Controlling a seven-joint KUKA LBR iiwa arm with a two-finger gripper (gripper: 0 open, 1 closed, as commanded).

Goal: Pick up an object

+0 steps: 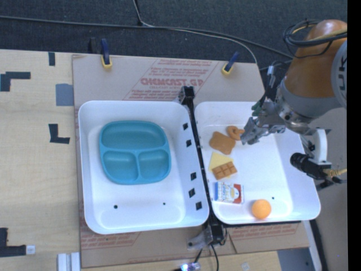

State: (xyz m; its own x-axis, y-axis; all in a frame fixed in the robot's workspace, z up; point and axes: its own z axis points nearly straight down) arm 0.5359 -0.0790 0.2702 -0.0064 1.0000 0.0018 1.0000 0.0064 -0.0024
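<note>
The right bin (282, 171) holds a small orange pretzel-like piece (233, 132), a brown biscuit (221, 143), a yellow waffle-like piece (221, 166), a small red, white and blue carton (228, 193) and an orange ball (261, 209). My gripper (251, 135) hangs low over the right bin's upper middle, just right of the pretzel-like piece, with the arm coming in from the right. Nothing shows between its fingers.
The left bin (90, 151) holds a blue divided tray (135, 152). A black divider with clips (194, 151) runs between the bins. Two clamps (105, 54) (228, 65) pin the cardboard at the back, and a cable (169, 27) crosses the dark floor.
</note>
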